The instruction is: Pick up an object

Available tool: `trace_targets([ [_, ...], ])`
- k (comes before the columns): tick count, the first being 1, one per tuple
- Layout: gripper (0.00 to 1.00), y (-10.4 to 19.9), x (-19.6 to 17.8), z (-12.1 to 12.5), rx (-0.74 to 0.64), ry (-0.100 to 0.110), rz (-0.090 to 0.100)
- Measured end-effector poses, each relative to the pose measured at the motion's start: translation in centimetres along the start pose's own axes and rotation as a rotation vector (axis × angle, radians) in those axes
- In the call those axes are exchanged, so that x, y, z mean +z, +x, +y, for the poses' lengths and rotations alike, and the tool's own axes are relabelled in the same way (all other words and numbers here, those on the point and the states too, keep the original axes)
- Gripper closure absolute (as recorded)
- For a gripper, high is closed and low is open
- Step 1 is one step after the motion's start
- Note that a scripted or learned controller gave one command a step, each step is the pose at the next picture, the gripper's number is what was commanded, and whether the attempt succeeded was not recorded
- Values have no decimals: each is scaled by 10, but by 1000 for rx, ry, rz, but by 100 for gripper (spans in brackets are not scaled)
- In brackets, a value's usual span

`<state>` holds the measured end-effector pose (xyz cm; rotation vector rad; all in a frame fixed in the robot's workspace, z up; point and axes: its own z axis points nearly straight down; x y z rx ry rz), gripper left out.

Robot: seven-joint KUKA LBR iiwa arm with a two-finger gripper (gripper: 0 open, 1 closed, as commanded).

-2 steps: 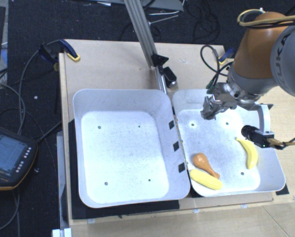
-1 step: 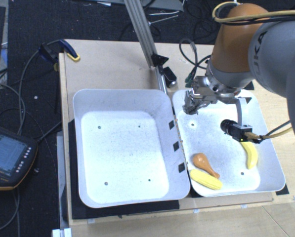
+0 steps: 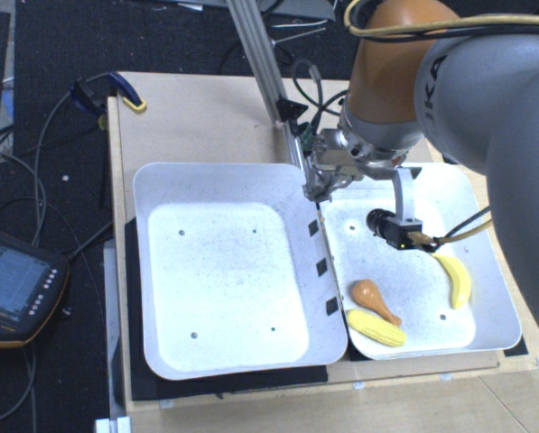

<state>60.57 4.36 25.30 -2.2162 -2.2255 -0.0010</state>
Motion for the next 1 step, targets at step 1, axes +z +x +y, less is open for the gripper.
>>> trace_targets([
  [1, 100, 52, 22, 14, 1, 2, -1],
])
